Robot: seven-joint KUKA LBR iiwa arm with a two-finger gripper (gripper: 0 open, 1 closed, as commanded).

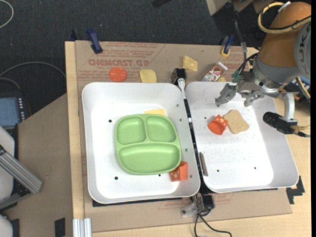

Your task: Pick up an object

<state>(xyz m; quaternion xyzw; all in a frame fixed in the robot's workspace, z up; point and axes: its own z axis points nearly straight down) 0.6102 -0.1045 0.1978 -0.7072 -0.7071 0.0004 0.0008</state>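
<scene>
the right bin [276, 167] holds a tan toast slice [237, 122] touching a red-orange cup [217, 125], both left of centre. the gripper [238, 97] hovers just beyond them, fingers spread wide, nothing between. the toast looks light and stiff; pinch across its edges.

Hand [237, 97] open, fingers spread

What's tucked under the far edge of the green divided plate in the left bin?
A pale yellow flat piece pokes out from beneath the green divided plate at its far rim. The plate covers the rest of it, so its full shape is hidden.
</scene>
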